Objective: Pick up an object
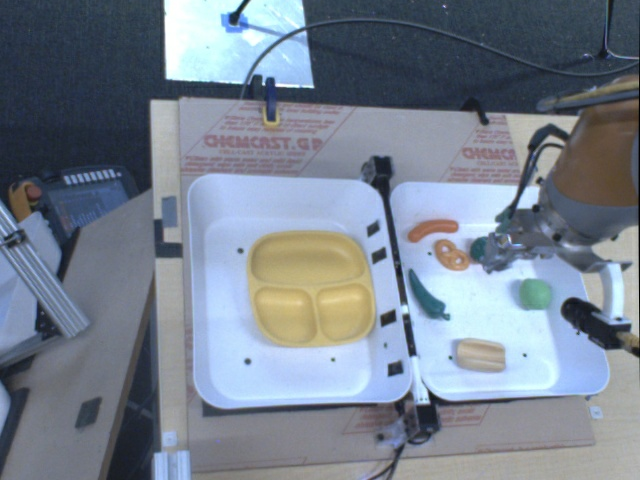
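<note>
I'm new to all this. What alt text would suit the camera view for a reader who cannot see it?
A grey robot arm's gripper hangs low in the right white bin, beside an orange pretzel-shaped toy, an orange sausage, a dark green pepper, a green ball and a tan bread roll. The left white bin holds a yellow divided tray.

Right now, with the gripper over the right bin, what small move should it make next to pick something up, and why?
Probably a short descent and slight shift left onto the pretzel. The gripper sits just right of it in the right bin, with nothing visibly between its fingers. The sausage, green ball, green pepper and bread roll lie farther off.
</note>
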